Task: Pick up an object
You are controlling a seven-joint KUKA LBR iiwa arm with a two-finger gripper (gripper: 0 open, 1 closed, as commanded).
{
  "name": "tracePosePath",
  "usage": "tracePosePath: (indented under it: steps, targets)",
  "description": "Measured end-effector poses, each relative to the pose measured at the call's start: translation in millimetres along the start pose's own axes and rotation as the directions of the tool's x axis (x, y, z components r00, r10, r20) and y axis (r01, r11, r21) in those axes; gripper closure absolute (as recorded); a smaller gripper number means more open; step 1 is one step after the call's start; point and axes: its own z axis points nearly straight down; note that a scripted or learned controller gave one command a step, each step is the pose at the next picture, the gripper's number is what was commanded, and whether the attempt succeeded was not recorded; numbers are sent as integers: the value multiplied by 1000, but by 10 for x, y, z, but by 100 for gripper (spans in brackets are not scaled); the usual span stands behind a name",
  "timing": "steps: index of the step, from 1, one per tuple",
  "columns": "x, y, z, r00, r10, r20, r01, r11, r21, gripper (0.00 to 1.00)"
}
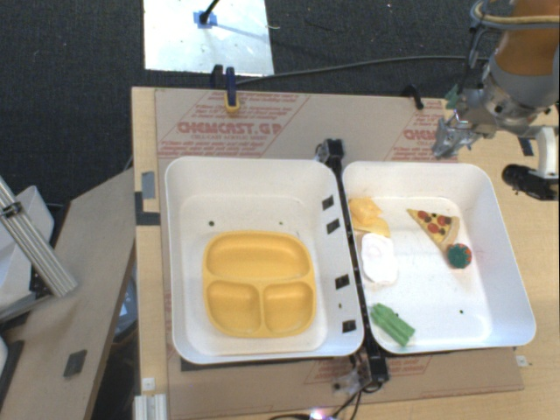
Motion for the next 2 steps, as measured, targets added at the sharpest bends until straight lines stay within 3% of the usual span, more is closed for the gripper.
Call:
tracePosePath:
  steps: [2]
  targets:
    - [979, -533, 219, 1000, -3, -2, 3, 1000, 7, 100]
